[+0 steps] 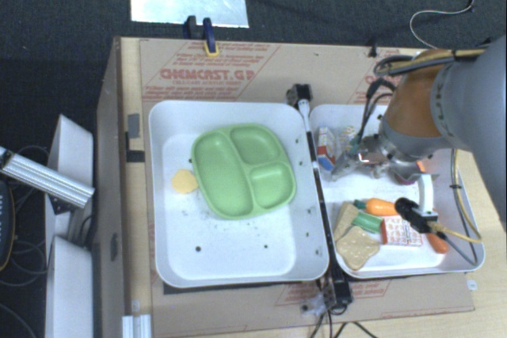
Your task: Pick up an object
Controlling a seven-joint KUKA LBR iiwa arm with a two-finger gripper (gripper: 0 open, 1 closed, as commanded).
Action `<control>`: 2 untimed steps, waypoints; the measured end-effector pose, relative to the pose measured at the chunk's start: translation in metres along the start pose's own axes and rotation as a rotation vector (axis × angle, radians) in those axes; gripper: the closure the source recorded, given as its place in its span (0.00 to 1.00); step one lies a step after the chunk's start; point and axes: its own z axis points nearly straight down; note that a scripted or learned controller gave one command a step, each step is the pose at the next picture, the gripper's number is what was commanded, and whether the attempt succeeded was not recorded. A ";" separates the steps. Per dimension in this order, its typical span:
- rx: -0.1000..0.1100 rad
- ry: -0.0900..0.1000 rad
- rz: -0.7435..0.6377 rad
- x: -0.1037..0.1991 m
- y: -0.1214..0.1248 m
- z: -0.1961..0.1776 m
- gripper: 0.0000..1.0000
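The claw (348,161), its state impossible to tell, sits low near the right bin's (459,269) inner wall, open floor beneath.

text: "CHEMCAST GP" in red | on: brown protective sheet (238,71) behind the bins | other print: illegible

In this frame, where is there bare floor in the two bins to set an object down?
Left bin: a bare strip along its near edge below the green divided plate, and its far-left corner above the small yellow piece. Right bin: crowded, with the arm over its far half and toy food nearer.
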 end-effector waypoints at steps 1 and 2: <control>0.005 0.002 -0.004 0.005 0.080 0.001 0.00; 0.008 0.000 -0.009 0.005 0.081 -0.010 1.00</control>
